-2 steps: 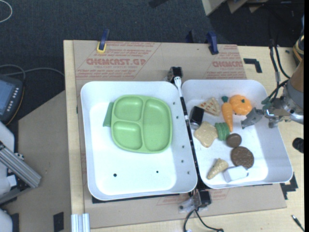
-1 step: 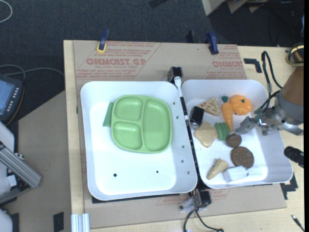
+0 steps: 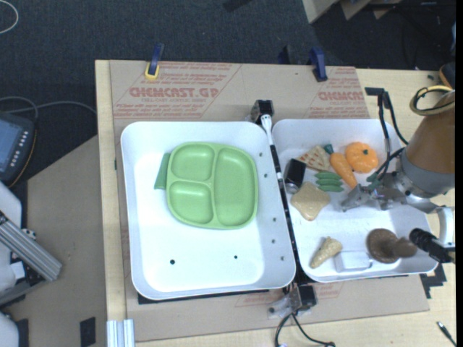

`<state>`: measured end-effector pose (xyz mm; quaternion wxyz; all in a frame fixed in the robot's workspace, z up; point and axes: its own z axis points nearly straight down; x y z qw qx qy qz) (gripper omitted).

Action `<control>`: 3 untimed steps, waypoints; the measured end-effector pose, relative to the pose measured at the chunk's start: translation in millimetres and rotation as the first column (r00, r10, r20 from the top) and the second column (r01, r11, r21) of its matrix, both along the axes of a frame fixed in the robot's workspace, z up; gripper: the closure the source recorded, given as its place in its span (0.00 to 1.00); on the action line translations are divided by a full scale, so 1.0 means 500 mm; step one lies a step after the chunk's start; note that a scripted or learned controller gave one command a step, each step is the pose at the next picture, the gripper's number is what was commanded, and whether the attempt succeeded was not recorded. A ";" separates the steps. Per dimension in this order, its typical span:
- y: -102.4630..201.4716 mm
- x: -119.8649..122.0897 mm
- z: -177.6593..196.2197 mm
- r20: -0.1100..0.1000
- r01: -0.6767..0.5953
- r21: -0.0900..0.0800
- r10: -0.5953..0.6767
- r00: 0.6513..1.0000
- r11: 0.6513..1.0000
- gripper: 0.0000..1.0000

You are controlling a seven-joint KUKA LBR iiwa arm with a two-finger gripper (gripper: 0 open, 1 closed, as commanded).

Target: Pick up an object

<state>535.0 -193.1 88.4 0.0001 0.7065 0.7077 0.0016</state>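
Note:
The right bin (image 3: 405, 270) holds several toy foods. At its back lie an orange round fruit (image 3: 359, 155), a carrot (image 3: 342, 167), a green pod (image 3: 329, 183) and a tan triangular wedge (image 3: 315, 157). A black block (image 3: 294, 172) and a pale bread-like slice (image 3: 309, 202) rest near the left wall. Toward the front are a cone (image 3: 325, 251), a brown mushroom (image 3: 385, 244) and a small white flat piece (image 3: 352, 262). My gripper (image 3: 362, 196) hangs low in the middle of this bin, just right of the slice and below the carrot. Nothing is visibly held.
The left bin (image 3: 137, 194) carries a green divided plate (image 3: 213, 185). The arm (image 3: 432, 154) with its orange band covers the right bin's right side. A divider with black clips (image 3: 262, 110) runs between the bins. Blue clamps (image 3: 317, 63) sit on the back board.

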 end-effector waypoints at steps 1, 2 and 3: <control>-0.003 -0.003 0.022 -0.001 0.002 -0.003 -0.002 1.000 1.000 1.00; 0.002 0.014 0.144 0.006 0.000 -0.005 0.000 1.000 1.000 1.00; 0.007 0.033 0.240 0.004 0.000 -0.005 0.000 1.000 1.000 1.00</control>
